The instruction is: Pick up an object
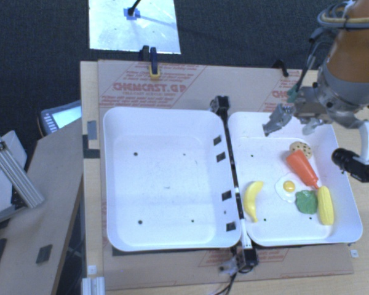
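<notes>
Yellow banana (253, 200), orange carrot (302, 169), white-and-yellow fried egg (286, 187), green leaf, perhaps lettuce (306, 201), yellow corn (325, 205), white bins (166, 123)

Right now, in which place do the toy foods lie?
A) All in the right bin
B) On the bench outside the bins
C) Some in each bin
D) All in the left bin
A: the banana, fried egg, carrot, corn cob, green piece and cookie all lie inside the right bin; the left bin holds none of them.
</notes>
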Robot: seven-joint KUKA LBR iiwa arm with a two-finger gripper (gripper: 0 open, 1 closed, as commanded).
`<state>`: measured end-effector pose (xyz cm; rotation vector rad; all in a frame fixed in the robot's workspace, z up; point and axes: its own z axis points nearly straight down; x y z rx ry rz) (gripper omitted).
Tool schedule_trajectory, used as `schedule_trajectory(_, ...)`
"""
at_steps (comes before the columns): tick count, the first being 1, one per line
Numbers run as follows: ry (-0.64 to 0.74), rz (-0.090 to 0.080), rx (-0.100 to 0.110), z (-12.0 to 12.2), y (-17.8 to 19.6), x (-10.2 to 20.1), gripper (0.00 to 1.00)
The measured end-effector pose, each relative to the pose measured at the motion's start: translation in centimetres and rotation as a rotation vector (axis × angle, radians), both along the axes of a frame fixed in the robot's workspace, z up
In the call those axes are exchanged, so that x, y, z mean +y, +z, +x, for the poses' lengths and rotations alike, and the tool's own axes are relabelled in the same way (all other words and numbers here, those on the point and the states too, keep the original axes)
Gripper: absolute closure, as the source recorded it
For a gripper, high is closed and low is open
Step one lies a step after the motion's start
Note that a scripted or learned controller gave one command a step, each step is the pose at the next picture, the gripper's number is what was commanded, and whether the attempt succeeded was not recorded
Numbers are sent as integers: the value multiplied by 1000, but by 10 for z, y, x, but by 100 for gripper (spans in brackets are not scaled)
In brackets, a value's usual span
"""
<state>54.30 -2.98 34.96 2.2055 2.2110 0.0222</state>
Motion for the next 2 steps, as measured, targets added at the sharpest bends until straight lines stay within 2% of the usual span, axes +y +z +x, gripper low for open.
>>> schedule_trajectory(1, 3, 2, 1, 3, 177, 6, 0)
schedule_trajectory(2, 8, 2, 16, 3, 179, 6, 100)
